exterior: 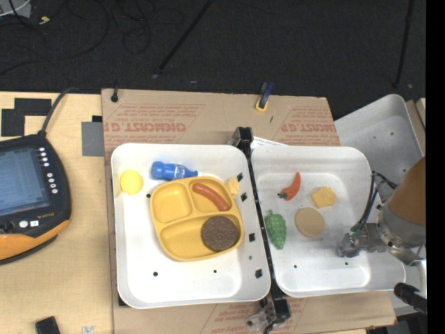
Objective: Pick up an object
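In the camera view you have the gripper [350, 245] low at the right edge of the right bin [327, 284], nothing between its fingers; whether it is spread or pressed together you cannot tell from here. Nearest it, just to its left, lies the tan round disc [309, 222], with the yellow cheese wedge [323, 197] beyond and the red chili pepper [292, 186] farther left. The disc looks light, stiff and flat, probably a plastic toy; take it across its rim, since a smooth top may slip.
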`<state>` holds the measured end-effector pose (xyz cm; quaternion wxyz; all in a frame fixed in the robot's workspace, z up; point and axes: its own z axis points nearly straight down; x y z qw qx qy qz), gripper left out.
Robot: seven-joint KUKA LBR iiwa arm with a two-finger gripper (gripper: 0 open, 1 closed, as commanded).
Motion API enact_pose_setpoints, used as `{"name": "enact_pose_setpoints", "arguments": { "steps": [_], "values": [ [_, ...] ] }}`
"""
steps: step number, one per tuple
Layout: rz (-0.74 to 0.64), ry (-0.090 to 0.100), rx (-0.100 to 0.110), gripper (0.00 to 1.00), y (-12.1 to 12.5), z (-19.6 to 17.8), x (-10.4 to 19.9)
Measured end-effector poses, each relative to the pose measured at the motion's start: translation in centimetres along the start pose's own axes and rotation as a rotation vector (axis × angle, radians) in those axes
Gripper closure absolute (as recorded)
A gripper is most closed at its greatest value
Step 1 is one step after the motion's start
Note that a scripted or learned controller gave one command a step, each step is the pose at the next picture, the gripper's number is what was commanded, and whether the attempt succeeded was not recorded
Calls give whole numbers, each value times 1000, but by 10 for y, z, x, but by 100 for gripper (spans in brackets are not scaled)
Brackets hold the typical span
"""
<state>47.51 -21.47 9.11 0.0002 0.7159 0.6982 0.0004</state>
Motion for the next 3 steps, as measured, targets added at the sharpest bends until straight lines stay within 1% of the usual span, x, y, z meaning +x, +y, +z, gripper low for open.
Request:
{"name": "enact_pose_setpoints", "arguments": {
  "steps": [3],
  "values": [
    [2,0,1,100,0,2,0]
  ]
}}
